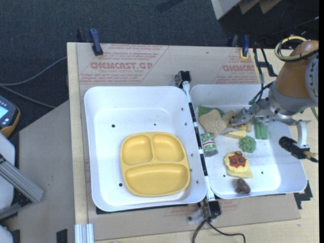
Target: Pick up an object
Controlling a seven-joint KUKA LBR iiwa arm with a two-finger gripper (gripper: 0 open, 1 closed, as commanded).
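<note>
The right bin holds several toy foods. A tan bread slice lies on a green leaf at its far left, with a small green-labelled can just in front. Mid-bin are a yellow cheese wedge, a broccoli floret and a green stick. A pizza slice and a brown lump lie nearer the front. My gripper is low over the far middle of this bin, right beside the cheese wedge and the bread.
The left bin holds a yellow divided plate. A black-clipped divider joins the two bins. The grey arm with its orange band comes in over the right bin's far right corner, and a black part hangs by the right wall.
</note>
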